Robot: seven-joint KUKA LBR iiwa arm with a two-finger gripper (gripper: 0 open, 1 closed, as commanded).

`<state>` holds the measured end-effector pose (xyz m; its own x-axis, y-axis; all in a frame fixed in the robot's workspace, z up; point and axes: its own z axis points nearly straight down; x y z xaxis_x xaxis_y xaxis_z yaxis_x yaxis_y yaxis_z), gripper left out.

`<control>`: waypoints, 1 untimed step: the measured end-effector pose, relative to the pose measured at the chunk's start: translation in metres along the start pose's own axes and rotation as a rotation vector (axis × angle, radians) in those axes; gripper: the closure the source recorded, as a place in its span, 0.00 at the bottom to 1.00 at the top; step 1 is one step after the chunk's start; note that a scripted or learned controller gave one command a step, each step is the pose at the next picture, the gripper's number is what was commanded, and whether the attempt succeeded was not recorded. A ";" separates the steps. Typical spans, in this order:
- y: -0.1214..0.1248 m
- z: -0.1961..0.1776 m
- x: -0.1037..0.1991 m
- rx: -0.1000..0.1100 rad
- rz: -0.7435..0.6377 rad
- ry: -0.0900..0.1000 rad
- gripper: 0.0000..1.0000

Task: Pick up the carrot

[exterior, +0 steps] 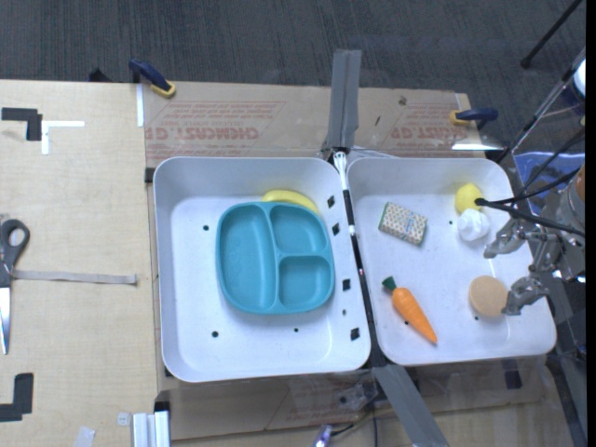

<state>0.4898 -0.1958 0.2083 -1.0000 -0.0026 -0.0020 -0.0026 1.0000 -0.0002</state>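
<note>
A single fixed camera looks down at a slant from above the bench (74,277), far enough to take in both white bins: the left bin (177,277) toward 9 o'clock, the right bin (447,338) toward 3 o'clock, dark floor (233,17) at 12 o'clock.

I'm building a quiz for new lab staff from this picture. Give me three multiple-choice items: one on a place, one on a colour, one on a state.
1. Where does the carrot lie?
A. left bin
B. right bin
C. on the bench

2. What colour is the divided plate?
A. teal
B. red
C. black

3. How does the carrot stand to the gripper?
A. gripped
B. lifted
C. lying apart from it

Answers: 1 B, it lies on the right bin's floor; 2 A, plainly teal; 3 C, bare floor lies between them.
</note>
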 end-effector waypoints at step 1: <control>0.075 0.086 0.001 -0.001 -0.040 -0.001 0.00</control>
<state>0.4885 -0.1205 0.1226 -0.9991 -0.0423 -0.0031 -0.0423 0.9991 0.0002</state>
